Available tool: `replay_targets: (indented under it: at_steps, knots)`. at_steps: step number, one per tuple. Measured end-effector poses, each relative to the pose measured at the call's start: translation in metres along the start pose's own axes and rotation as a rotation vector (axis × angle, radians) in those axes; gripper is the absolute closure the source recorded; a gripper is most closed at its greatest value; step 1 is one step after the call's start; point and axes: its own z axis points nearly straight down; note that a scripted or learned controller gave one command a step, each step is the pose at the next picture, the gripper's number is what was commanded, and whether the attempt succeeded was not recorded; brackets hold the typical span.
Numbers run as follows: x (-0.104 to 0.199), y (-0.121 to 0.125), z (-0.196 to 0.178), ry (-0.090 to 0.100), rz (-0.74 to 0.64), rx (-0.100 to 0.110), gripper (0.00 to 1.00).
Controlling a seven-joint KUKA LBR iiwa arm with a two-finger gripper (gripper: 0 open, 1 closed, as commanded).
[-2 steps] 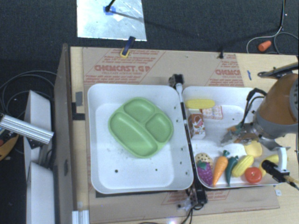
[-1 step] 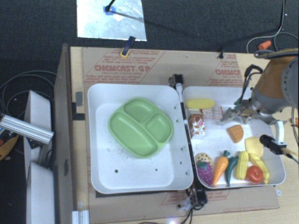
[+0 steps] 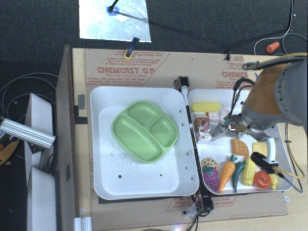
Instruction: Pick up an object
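A tabletop (image 3: 144,64) carries two shallow white bins side by side. The left bin (image 3: 108,174) holds a green divided plate (image 3: 144,130). The right bin (image 3: 240,189) holds toy food: a yellow banana (image 3: 206,107) at the top, a small carton (image 3: 203,129) below it, and a carrot (image 3: 226,173), corn (image 3: 249,170) and tomato (image 3: 262,179) near the bottom edge. The arm's claw (image 3: 226,127) sits low just right of the carton; whether it is clenched or released cannot be told.

Even overhead light, soft shadows; glare on foil sheet (image 3: 114,12); slightly grainy.
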Motion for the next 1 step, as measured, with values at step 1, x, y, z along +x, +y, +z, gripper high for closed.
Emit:
replay_targets:
  at_steps: [1]
  knots:
    - [-0.0029,-0.0175,-0.0682,-0.003,0.007,-0.007,0.0]
